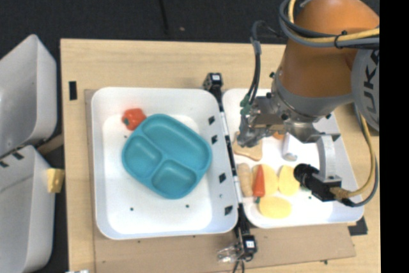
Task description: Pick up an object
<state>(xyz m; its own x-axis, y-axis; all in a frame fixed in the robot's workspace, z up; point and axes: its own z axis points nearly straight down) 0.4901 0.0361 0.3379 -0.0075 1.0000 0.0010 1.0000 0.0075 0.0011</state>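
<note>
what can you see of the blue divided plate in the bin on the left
The blue plate is teal, looks like smooth plastic, with rounded corners and raised ridges that split it into three compartments. It lies flat, open side up, askew to the walls of the view's left bin. A small orange-red thing sits at its upper-left edge; whether they touch is unclear.

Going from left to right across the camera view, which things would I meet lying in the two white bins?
Red-orange round thing → blue divided plate → beige oblong piece → red-orange stick → yellow pieces.
</note>
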